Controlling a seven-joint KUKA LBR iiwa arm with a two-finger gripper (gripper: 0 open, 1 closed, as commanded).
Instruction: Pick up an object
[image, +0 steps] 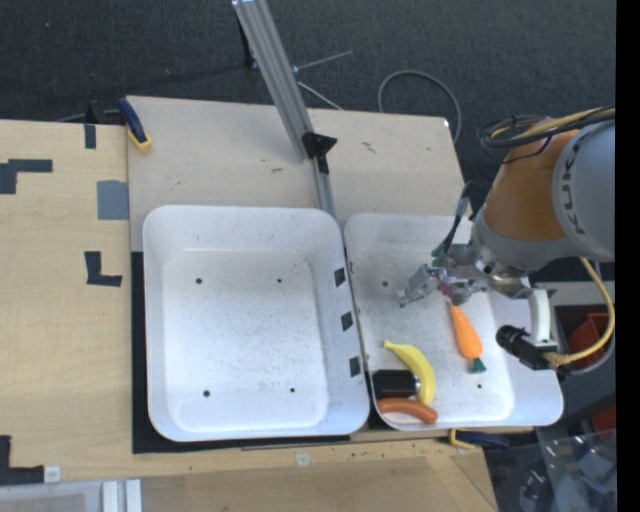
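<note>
Right bin (530, 400) — carrot (465, 333), banana (415, 364), sausage (407, 409).

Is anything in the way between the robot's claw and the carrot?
Nothing visible is. The gripper hangs over the right bin, and the carrot lies just to its right, with bare bin floor between them. The banana, a black block and a sausage lie nearer the bin's front edge, off that path.

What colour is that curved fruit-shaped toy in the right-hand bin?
Yellow: a curved plastic banana, seen clearly in the overhead camera view.
</note>
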